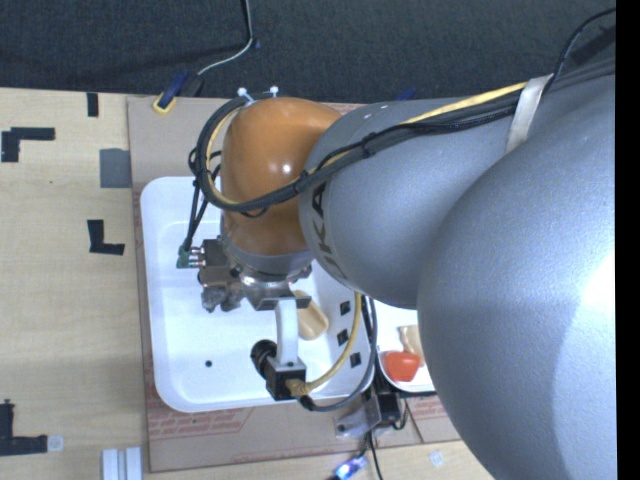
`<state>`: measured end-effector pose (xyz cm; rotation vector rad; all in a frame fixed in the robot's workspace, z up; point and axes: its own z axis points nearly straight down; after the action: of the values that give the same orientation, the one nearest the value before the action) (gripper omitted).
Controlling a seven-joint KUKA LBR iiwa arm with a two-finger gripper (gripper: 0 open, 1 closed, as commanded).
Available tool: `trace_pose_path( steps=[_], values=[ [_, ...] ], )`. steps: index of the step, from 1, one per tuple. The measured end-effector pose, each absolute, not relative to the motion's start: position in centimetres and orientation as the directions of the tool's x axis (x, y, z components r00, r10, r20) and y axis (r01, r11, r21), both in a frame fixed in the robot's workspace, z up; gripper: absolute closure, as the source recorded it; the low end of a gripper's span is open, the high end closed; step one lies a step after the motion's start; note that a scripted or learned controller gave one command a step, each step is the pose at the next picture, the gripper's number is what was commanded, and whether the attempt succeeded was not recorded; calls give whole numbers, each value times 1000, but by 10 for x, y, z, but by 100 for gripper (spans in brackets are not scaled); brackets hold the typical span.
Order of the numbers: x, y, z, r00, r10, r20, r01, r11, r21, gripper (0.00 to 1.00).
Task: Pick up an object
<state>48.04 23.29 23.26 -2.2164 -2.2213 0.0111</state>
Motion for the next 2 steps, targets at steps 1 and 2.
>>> trace_pose_path(
  steps=[1, 2],
  values=[
    [482, 137, 156, 10, 1000, -7, 1000, -10, -11, 100],
    [609, 146, 156, -2, 1000, -1, 1000, 2, 7, 100]
  ],
)
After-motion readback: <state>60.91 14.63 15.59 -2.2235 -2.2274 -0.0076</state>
